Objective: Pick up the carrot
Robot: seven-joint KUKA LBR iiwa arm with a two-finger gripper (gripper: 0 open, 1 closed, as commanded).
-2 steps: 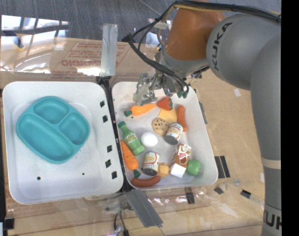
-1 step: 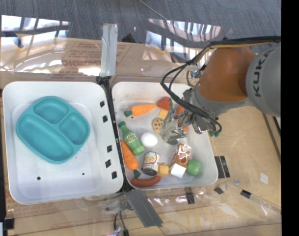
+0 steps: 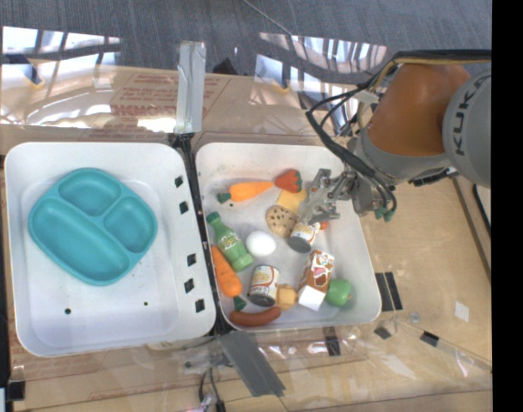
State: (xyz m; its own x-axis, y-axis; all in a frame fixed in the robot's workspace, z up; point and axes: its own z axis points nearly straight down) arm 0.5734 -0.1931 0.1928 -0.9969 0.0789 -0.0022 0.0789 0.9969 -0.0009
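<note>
The orange toy carrot with a green top (image 3: 247,190) is lying near the far wall of the right shallow white bin (image 3: 357,256) (a red strawberry (image 3: 288,179) just beside it), while the hand (image 3: 317,202), grip unreadable, is hanging nearby.

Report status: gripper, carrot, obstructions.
Gripper low over right white bin, holding nothing visible. Orange carrot with green top lies free, upper-left. Red strawberry touching its tip.

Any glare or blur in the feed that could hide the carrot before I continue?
Camera view: window glare streaks the clear sheet over the cardboard above the bins; the carrot is evenly lit and sharp; the claw looks slightly soft.
</note>
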